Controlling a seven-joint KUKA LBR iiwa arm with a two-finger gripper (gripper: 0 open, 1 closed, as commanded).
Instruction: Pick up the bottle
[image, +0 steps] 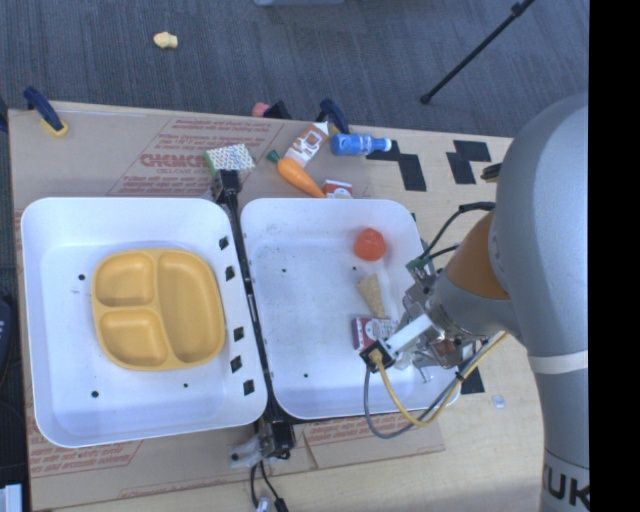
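The bottle (360, 145), blue with a pale cap end, lies on its side on the cardboard beyond the far rim of the right bin (300, 215), outside both bins. Just beside it on that cardboard we see a toy carrot (298, 177), a small white and orange carton (308, 143) and a little red and white packet (338, 187). Well apart from the bottle, the gripper (420, 345) sits low over the near right corner of the right bin; we cannot tell how it is set. In that bin we see a red ball (369, 243), a tan stick-like piece (372, 292) and a dark red packet (368, 330) near the gripper. The left bin (50, 300) holds a yellow divided plate (157, 307)
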